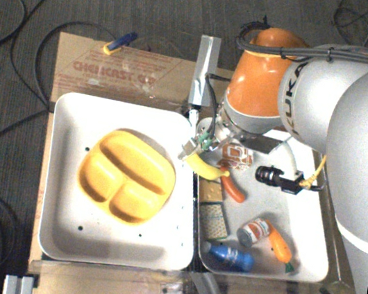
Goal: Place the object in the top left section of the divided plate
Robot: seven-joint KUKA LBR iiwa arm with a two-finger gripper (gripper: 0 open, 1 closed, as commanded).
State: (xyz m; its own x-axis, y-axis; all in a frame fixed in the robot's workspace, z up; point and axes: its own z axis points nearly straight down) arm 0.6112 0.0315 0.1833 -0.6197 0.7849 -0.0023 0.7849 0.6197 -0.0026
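The yellow divided plate (127,175) lies in the left white bin (57,226), tilted, with one long section at its upper right and two smaller ones toward the lower left. My gripper (196,149) hangs over the seam between the two bins, just right of the plate's upper right edge. It is shut on the left end of a yellow toy banana (207,168), which sticks out to the right, across the bins' shared rim. The orange wrist band (263,79) sits directly above.
The right bin (317,233) holds a red pepper (234,189), a carrot (282,248), a small can (254,231), a blue item (231,258), a grey grater-like block (213,216) and a red-and-white packet (237,156). Cardboard (123,72) lies behind the left bin.
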